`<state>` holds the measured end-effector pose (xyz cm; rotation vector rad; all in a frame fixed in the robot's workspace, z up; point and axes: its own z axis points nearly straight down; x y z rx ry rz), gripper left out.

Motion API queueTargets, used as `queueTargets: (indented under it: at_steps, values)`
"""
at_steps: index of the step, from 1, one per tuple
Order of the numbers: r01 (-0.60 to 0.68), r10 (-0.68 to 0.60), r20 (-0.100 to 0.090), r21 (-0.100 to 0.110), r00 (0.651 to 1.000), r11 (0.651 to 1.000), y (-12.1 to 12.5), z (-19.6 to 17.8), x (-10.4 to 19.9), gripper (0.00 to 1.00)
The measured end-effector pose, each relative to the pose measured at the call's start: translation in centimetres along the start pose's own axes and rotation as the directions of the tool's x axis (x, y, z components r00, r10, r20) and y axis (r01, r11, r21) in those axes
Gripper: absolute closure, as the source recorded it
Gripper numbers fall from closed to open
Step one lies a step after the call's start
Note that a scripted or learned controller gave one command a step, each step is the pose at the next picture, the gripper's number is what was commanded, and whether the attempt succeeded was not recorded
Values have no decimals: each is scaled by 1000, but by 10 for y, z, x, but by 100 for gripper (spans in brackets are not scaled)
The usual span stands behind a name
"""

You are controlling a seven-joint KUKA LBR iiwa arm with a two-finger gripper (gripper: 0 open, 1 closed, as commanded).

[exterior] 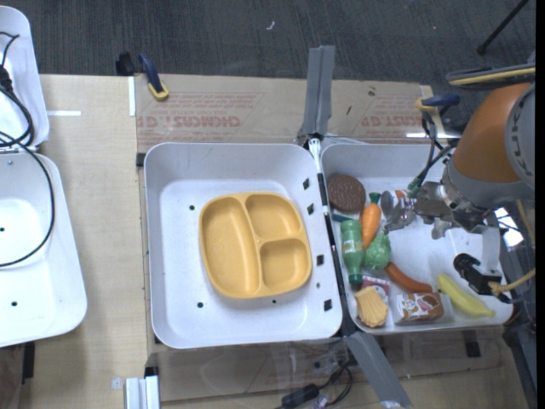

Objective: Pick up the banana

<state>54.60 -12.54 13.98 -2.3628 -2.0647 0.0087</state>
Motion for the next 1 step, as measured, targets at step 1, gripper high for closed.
queueTargets:
  at_steps: [1]
  values:
    - [131,-131,1,-2,991,991,30,51,7,0]
